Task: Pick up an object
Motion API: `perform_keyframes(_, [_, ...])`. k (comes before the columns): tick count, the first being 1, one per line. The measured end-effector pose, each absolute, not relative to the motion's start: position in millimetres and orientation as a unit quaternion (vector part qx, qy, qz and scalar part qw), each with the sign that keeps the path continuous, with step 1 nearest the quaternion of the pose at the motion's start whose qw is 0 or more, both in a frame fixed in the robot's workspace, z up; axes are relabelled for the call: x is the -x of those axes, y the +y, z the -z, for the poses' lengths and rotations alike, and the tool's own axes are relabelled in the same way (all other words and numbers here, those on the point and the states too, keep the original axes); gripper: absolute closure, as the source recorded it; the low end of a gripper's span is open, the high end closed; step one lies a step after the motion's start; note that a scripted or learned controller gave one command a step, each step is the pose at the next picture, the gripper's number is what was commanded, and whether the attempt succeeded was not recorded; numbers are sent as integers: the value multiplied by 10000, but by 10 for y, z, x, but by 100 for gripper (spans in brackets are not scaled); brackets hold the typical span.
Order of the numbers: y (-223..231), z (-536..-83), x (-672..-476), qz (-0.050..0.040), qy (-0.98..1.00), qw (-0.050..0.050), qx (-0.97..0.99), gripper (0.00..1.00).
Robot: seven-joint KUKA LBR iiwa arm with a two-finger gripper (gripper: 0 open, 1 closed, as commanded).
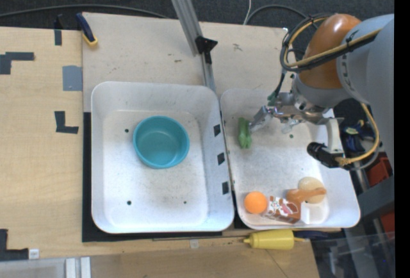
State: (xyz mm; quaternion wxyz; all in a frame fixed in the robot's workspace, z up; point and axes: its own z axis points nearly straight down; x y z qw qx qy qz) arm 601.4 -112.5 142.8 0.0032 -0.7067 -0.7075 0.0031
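Claw (pixel 261 118) position: we find it low over the right bin (pixel 282 161), and we cannot tell its finger state. We locate a green object (pixel 245 132) just beside its tip, apparently free. Well below it sit an orange ball (pixel 255 202) and a packet (pixel 282 208). Far to its left, a teal bowl (pixel 161 141) occupies the left bin (pixel 112 142).

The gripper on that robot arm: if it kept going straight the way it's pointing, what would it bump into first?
Probably the green object in the right bin: the gripper points left and downward toward it, very close. Height is hard to judge from above.
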Motion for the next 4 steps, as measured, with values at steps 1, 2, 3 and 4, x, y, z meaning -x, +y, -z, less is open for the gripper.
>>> perform_keyframes(1, [-1108, -971, -6050, 38, -7074, -14, 7068, 0])
perform_keyframes(2, [-1110, -1087, -6067, 54, -7081, -61, 7061, 100])
perform_keyframes(3, [-1070, -1511, -6062, 5, -7078, -6, 7064, 100])
perform_keyframes(4, [-1068, -2038, -6073, 11, -7078, -17, 7064, 100])
